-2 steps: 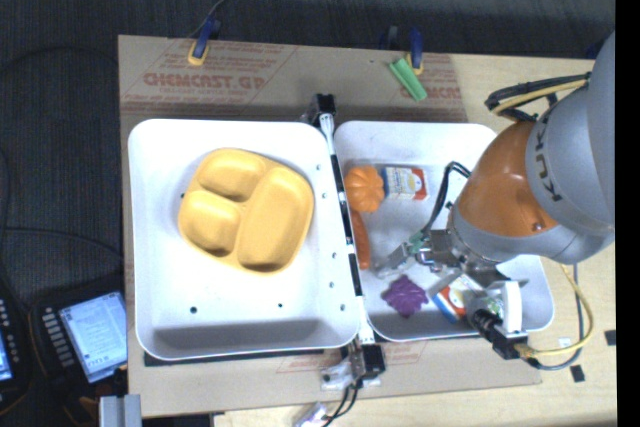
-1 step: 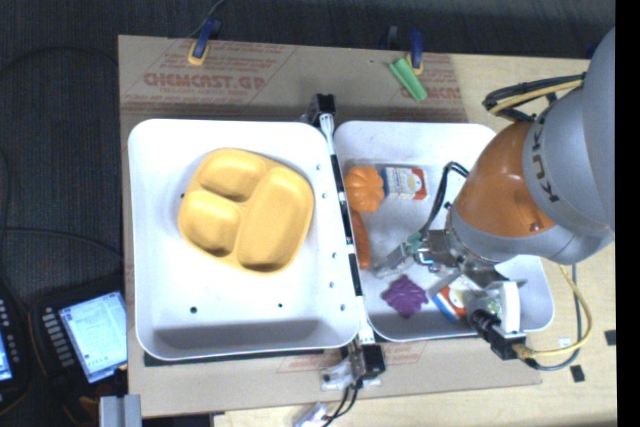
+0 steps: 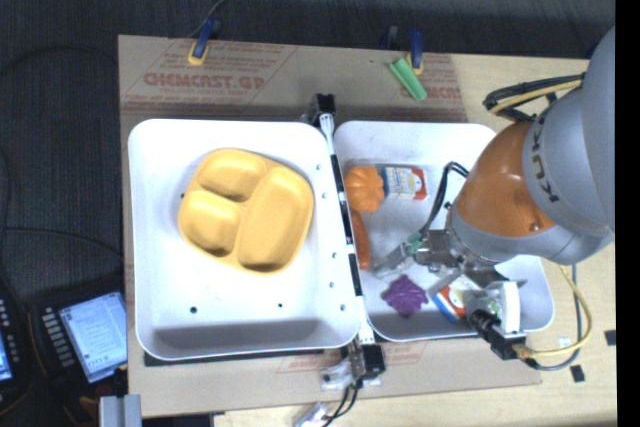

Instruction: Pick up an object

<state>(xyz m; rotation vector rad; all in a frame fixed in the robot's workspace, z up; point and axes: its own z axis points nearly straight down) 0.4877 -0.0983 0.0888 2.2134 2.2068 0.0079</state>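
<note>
Gripper (image 3: 425, 260) positioned low in right bin (image 3: 520, 310), beside purple object (image 3: 404, 294) (resting on bin floor, ungrasped). Fingers' state: cannot tell. Yellow three-part tray (image 3: 246, 209) in left bin (image 3: 160, 215).

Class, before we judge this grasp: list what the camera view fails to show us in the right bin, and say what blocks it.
- Gripper: arm's orange band overhangs it, so jaw state is unclear.
- Small packet: partly under the wrist, label unreadable.
- Right bin: arm covers its right side.
- Carton print: too small.
</note>
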